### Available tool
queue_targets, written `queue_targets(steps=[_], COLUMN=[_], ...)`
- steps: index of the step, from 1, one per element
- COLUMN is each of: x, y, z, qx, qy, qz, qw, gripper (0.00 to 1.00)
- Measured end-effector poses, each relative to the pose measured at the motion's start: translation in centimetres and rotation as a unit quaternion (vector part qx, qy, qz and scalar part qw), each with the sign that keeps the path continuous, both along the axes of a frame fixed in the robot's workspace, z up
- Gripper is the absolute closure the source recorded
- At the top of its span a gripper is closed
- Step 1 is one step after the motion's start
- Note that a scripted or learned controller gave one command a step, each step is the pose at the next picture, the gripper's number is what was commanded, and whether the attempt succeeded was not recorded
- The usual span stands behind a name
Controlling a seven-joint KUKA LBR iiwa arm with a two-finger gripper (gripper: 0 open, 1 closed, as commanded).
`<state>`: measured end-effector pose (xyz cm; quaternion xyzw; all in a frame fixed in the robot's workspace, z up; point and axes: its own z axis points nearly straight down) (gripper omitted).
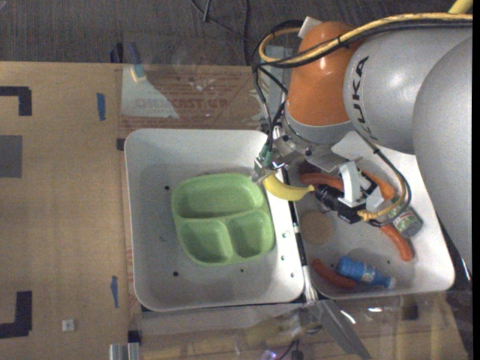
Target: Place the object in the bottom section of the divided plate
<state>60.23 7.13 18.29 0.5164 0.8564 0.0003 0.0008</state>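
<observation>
A green divided plate (pixel 222 217) lies in the left bin (pixel 150 223), with one long section on its far side and two smaller ones on its near side. A yellow banana (pixel 286 191) hangs over the ridge between the two bins, just right of the plate's upper right corner. My gripper (pixel 265 166) reaches down from the orange-banded wrist (pixel 319 73) and is shut on the banana's left end. The plate's sections hold nothing.
The right bin (pixel 431 272) holds an orange sausage-like piece (pixel 397 242), a red one (pixel 333 274), a blue bottle (pixel 361 270), a brown disc (pixel 319 229) and a small tin (pixel 406 221). The arm's bulk covers much of that bin's far part.
</observation>
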Motion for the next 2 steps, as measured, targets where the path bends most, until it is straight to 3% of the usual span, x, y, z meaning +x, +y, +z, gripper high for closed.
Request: queue_targets(steps=[1,2], x=[0.0,-4.6], y=[0.0,-3.4], z=[0.0,1.0], qx=[0.0,-0.0001], qy=[0.0,0.003], qz=[0.0,-0.093], qw=[1.0,0.9957], gripper=[0.0,0.0])
